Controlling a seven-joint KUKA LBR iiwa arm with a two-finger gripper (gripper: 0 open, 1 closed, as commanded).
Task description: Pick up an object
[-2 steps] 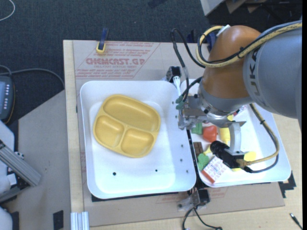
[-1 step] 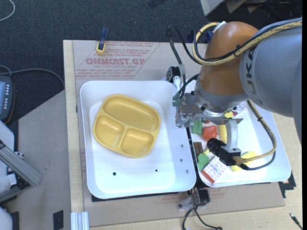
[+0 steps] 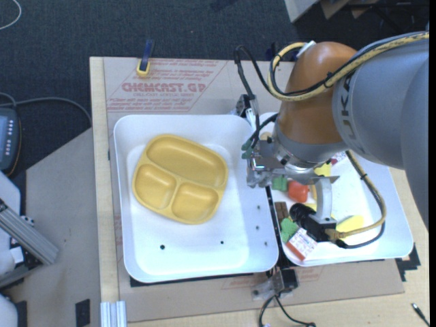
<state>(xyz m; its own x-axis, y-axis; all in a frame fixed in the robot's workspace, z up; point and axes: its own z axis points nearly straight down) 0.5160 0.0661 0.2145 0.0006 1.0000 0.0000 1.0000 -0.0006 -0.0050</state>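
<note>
Camera view: the arm (image 3: 368,101) reaches in from the right and hangs low over the right-hand bin (image 3: 395,240), its orange band and wrist housing covering most of that bin's upper half. The jaws (image 3: 289,176) sit somewhere beneath the wrist, near the wall between the two bins. Whether they are spread or closed I cannot tell, since the wrist hides them from above, and nothing can be seen held between them.

The candidates for picking lie just below and slightly right of the wrist: a small red-orange piece (image 3: 298,191) closest in, partly tucked under the housing; a yellow piece (image 3: 351,224) further toward the bin's lower right; and a green and white item (image 3: 297,240) at the bin's lower left corner. A black cable loops across this group, so their outlines and long axes are hard to read. The red-orange piece looks the nearest target, lying almost directly under the tool, so a short descent seems more likely than a sideways move.

The left-hand bin (image 3: 129,182) holds a yellow divided tray (image 3: 179,178), lying flat and turned at a slant, well apart from the jaws on the far side of the dividing wall. The bench (image 3: 109,87) carries both bins.
</note>
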